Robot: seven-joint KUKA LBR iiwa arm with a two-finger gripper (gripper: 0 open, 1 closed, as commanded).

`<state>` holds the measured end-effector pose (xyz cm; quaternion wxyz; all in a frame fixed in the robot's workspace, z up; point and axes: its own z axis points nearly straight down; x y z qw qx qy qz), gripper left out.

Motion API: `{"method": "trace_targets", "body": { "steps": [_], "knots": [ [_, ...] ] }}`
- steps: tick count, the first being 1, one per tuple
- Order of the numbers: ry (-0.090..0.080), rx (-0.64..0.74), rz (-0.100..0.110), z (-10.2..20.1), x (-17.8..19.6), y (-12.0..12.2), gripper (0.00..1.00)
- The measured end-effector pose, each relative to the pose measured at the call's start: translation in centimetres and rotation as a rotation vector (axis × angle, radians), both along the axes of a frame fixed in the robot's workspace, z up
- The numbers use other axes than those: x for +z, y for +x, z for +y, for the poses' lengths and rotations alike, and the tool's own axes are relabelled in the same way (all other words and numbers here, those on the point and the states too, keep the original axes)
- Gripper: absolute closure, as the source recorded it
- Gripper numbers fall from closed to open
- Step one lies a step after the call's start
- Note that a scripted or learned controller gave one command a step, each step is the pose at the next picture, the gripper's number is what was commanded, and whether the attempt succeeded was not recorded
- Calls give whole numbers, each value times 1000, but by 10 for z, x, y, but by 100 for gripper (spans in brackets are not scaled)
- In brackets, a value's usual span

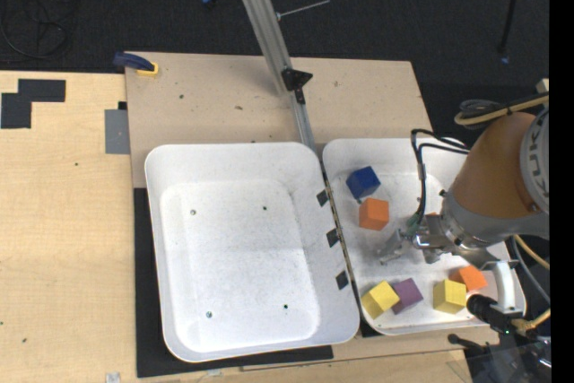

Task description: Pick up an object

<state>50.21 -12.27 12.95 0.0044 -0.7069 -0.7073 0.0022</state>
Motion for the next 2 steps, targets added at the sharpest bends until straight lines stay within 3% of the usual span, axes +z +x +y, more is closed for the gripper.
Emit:
{"method": "trace_targets", "body": {
  "steps": [1, 2],
  "knots": [
    [-1, -1, -7, 0, -38, 0, 0],
    [1, -8, -5, -1, -27, 0, 100]
  ]
}}
